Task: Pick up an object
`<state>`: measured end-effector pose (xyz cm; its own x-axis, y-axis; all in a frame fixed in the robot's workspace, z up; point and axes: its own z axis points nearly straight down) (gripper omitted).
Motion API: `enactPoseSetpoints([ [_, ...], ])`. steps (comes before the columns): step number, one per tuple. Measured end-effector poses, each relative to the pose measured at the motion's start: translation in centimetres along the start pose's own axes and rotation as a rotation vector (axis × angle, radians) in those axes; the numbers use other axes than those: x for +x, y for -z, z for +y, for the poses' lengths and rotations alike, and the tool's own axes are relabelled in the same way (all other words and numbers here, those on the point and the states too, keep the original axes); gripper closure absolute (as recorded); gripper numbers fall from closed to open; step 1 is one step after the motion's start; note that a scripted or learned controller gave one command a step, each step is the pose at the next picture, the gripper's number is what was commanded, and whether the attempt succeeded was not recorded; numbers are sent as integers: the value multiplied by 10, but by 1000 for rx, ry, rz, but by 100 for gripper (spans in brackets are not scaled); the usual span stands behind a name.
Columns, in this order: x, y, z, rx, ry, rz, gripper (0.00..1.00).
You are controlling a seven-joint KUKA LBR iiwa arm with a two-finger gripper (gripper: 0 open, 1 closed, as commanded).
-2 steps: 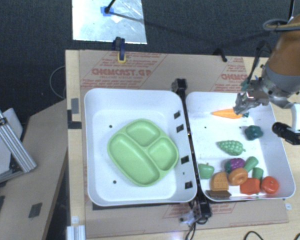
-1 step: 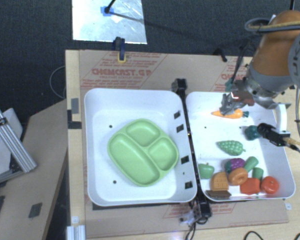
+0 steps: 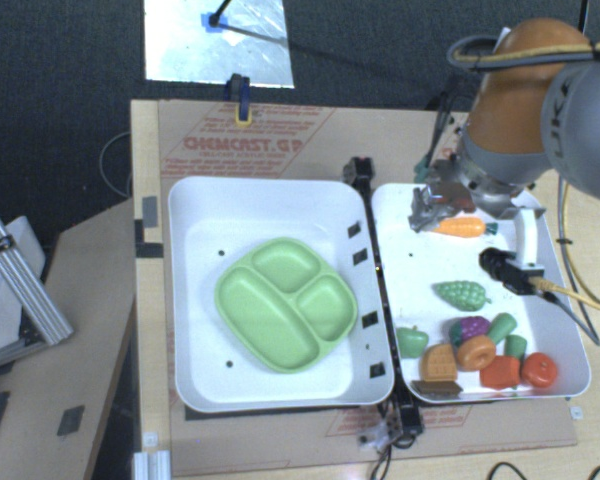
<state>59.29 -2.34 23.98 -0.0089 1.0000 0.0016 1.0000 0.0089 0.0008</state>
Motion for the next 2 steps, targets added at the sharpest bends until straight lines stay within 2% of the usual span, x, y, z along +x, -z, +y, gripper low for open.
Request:
enactPoseSetpoints([
  [1,51,2,-9,1,0,0,100],
  [2,104,-4,-31,2,0,0,100],
])
